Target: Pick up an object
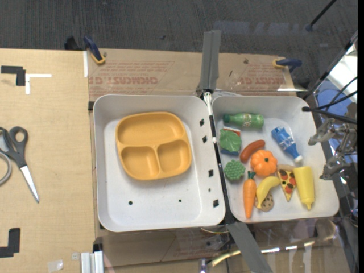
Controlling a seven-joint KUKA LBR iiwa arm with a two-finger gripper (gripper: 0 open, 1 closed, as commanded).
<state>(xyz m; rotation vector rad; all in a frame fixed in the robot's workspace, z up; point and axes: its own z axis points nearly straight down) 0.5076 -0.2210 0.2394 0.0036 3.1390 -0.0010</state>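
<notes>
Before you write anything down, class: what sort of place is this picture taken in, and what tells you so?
Probably a robot lab or test bench, not a kitchen. Two white bins sit side by side on cardboard held by clamps, the food is toy plastic, and scissors lie on the bench.

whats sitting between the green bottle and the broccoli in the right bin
In the camera view, a green packet lies between the green bottle above and the broccoli below, near the right bin's left wall.
</notes>
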